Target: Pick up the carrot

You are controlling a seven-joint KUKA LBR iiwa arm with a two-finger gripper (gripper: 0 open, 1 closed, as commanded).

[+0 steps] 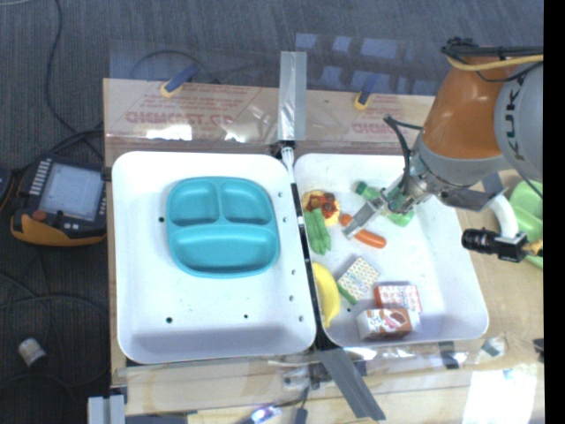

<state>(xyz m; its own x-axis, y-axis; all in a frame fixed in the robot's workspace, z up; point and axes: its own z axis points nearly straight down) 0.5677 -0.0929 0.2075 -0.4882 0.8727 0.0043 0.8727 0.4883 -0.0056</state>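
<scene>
We see two white bins point(132, 325) on a bench over grey carpet point(132, 16); gripper point(364, 217) fingers apart above the carrot point(371, 238).

Not much to read here. At twelve o'clock, the cardboard sheet point(212, 113) behind the bins carries faint reddish print under clear tape, mirrored or upside down, the letters too blurred to make out. Over at three o'clock, a dark letter, seemingly a K, sits on the grey arm point(521, 122), cut by the frame edge. Down at five o'clock, the small red and brown packet point(388, 312) shows a printed label, far too small to spell. Nothing else is legible.
</scene>
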